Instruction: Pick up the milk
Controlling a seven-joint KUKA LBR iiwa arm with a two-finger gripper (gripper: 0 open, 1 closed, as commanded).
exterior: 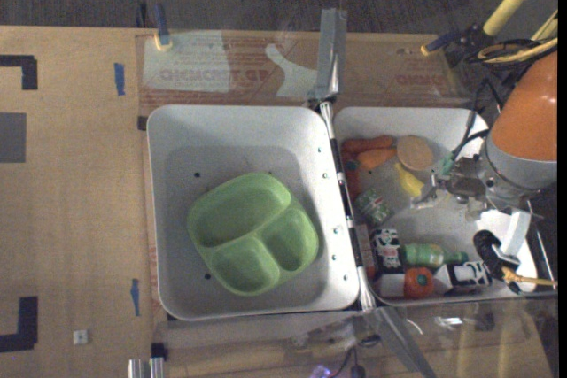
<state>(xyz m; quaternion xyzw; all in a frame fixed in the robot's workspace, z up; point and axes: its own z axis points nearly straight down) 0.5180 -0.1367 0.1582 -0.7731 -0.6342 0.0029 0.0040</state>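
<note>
Milk carton (386, 249) hugs right bin's (354, 121) left wall.

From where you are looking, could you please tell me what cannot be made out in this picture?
- End effector, camera view: too blurred and cluttered to tell whether it is open or shut.
- Milk carton: its cow-patterned label is too small to read.
- Right bin: the arm's orange band covers its right side.
- Green bottle and tomato: small, details blurred.

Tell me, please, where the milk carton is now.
In the camera view, the milk carton lies in the right bin, near its front left corner, beside the divider, just left of a green bottle and above a tomato.
</note>
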